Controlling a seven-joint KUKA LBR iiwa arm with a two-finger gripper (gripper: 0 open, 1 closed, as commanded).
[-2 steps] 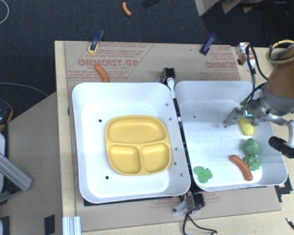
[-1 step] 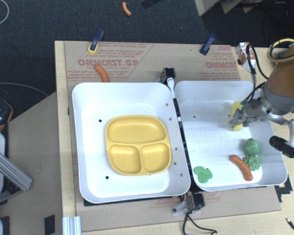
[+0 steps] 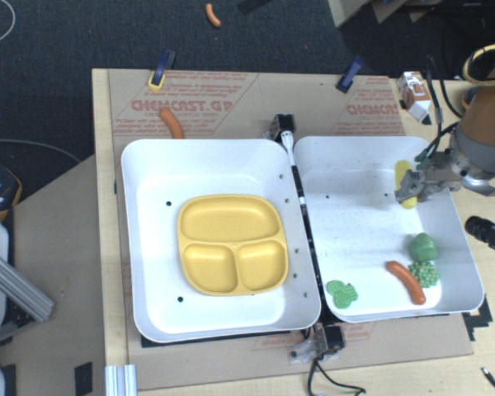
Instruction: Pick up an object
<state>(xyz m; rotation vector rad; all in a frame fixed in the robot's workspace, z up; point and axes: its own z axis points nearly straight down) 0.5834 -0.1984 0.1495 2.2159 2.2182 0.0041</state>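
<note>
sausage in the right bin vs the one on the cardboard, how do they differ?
The sausage in the right bin lies near that bin's front edge, touching green toy food; the sausage on the cardboard lies alone behind the left bin. The bin one looks redder, the other more orange. Both are small, slanted and ungrasped.

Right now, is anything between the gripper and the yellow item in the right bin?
Nothing visible. The gripper sits right at the yellow item, near the right bin's far right side. The green pieces and the sausage lie nearer the front edge, off to the side of it.
</note>
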